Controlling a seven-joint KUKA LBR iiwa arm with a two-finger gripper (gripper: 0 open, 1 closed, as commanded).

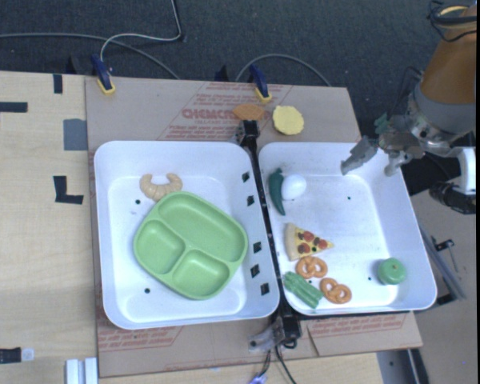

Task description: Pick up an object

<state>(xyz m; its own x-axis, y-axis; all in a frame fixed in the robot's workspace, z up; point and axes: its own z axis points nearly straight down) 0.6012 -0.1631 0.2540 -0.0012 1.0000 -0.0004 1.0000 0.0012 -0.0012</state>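
Pretzels (324, 279) in right bin (400, 214), arm (444, 86) above bin's far-right corner

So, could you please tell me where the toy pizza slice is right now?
The toy pizza slice lies in the right bin, near its left wall, just above the two pretzels and below the white-and-green vegetable.

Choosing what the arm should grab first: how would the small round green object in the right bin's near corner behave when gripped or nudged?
The small round green object looks smooth and rounded, so it may roll or slip from the jaws. It seems small, probably light. It lies near the right white bin's wall, which could stop a roll but crowd the approach.
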